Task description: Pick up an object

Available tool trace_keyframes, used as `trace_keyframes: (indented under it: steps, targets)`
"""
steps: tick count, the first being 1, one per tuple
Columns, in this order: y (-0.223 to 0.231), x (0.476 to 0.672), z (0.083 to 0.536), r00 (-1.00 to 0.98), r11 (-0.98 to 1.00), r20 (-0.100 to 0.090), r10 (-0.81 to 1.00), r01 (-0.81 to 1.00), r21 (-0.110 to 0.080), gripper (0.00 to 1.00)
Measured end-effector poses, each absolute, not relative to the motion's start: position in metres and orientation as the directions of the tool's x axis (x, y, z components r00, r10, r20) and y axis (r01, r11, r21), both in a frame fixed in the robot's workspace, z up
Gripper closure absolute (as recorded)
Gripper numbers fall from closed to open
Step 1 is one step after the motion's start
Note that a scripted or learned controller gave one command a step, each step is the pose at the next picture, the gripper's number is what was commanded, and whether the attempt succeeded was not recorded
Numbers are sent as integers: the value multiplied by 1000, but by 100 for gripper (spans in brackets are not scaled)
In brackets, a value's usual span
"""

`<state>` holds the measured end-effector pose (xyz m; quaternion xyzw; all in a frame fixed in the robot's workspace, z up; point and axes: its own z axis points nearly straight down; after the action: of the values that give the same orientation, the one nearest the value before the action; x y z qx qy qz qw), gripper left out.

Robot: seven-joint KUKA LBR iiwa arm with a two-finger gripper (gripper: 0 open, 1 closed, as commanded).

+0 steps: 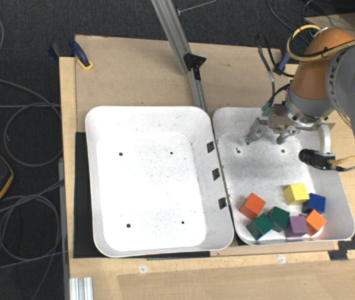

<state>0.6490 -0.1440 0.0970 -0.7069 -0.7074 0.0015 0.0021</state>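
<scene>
Nearest the camera, along the near wall of the right bin: seven small blocks in a tight cluster, namely two green blocks, two orange blocks, one purple block, one blue block and one yellow block. Judged light, rigid and smooth-faced, probably wood or plastic, not fragile; best gripped across two opposite flat faces. Yellow block at the far edge of the cluster, least crowded, hence the easiest candidate; green and purple blocks hemmed in, touching neighbours. Gripper well apart from the cluster, above the far half of the same bin, fingers spread apart with nothing between them. Left bin alongside, two bins in all. Grey arm with orange band entering from the right.
</scene>
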Motion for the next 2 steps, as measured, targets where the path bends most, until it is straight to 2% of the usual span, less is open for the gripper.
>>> trace_keyframes:
  steps: [1,2]
  targets:
    - [-144,651,112,-1,1,0,1000,1000,3,100]
    - [-141,654,177,-2,2,-2,1000,1000,9,100]
